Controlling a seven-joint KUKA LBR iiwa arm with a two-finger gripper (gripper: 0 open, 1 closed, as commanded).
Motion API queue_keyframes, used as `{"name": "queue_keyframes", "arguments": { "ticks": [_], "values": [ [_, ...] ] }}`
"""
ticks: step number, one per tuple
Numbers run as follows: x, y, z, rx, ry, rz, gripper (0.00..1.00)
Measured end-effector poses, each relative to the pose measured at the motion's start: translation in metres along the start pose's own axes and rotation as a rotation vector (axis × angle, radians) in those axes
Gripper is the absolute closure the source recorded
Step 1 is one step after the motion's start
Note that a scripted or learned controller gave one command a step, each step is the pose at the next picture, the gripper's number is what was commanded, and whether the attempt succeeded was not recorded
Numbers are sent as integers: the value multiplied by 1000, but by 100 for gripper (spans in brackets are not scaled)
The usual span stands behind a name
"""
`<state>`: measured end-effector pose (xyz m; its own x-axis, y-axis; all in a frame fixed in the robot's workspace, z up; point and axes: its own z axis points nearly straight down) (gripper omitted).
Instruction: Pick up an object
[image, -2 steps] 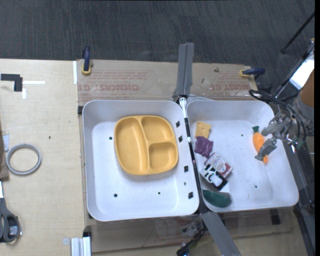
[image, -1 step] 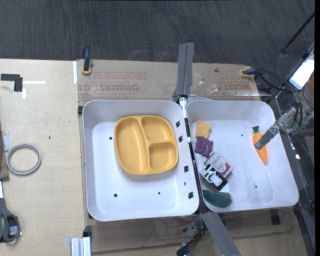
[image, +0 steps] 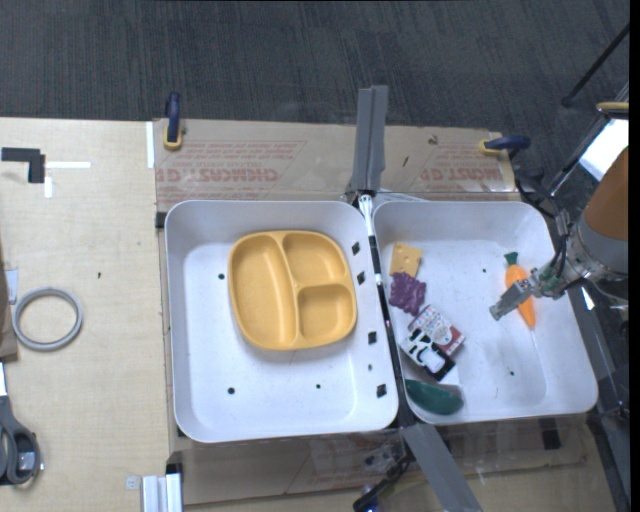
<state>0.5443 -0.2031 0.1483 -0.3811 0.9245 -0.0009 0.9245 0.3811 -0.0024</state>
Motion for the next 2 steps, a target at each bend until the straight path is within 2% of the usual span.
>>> {"name": "queue_keyframes", "arguments": {
  "ticks": [1, 2],
  "values": [
    [-31, 28, 45, -17, -10, -39, 0],
    [-32, 30, 35, -19, -17, -43, 100]
  ]
}}
